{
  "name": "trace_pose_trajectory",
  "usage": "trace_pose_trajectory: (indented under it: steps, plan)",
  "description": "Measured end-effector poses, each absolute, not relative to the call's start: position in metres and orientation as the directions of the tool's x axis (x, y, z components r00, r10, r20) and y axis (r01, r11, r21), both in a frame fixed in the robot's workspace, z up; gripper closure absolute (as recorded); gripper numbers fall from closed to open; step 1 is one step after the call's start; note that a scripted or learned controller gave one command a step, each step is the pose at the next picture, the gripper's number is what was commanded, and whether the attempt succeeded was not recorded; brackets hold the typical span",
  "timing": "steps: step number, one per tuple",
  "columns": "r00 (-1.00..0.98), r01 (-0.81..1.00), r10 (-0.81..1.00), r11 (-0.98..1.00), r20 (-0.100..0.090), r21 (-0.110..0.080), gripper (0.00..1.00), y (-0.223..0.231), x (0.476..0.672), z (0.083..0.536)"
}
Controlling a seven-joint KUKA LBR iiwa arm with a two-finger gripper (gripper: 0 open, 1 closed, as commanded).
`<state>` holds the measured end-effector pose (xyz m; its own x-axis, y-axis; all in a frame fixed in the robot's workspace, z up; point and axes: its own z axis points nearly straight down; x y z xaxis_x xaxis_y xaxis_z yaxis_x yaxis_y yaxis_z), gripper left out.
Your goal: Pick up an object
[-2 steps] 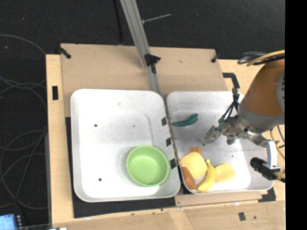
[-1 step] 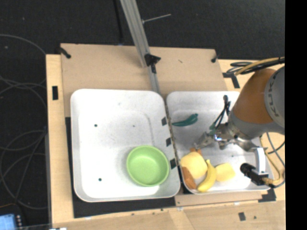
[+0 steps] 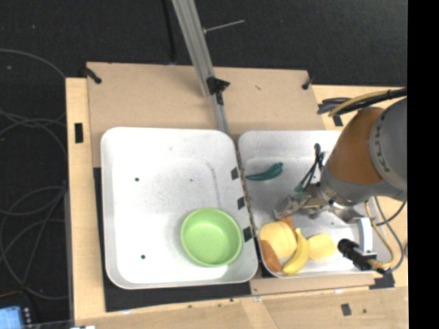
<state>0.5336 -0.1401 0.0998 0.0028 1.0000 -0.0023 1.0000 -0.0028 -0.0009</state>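
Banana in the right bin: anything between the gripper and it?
Nothing visible does. The gripper sits low in the right bin, just above the banana. The banana lies crowded between two yellowish objects, one on its left and one on its right, touching both.

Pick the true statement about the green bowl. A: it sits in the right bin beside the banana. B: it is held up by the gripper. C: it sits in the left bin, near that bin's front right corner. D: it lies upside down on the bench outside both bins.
C: the green bowl rests upright, open side up, on the floor of the left bin, while the banana lies in the right bin.
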Motion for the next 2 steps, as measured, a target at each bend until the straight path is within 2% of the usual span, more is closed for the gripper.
trace_pose_trajectory:
  steps: [1,2]
  plan:
    - [0.007,1.000,1.000,-0.007,-0.001,0.005,1.00,-0.141,0.535,0.112]
    - [-0.002,1.000,1.000,0.002,-0.001,0.002,1.00,-0.138,0.533,0.171]
